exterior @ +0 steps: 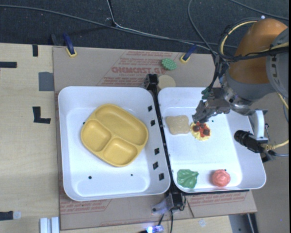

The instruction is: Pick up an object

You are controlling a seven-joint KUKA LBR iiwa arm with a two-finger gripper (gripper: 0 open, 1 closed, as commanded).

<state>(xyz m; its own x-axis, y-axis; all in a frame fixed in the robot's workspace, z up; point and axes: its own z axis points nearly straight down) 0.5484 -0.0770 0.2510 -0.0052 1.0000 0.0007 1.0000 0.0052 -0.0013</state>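
In the right bin [242, 154] lie a tan bread-like slab [177, 124], a small yellow and red piece [202, 131], a green leafy toy [187, 177] and a red tomato-like ball [220, 177]. My gripper [203, 114] hangs over the right bin, its dark tip just above the yellow and red piece and to the right of the tan slab. Nothing shows between the fingers from this angle.
The left bin [70, 130] holds a yellow divided plate [114, 135]. A green round toy [168, 63] lies on the cardboard behind the bins. Cables cross the dark floor at the back. A black clip sits at the bins' far junction [151, 80].
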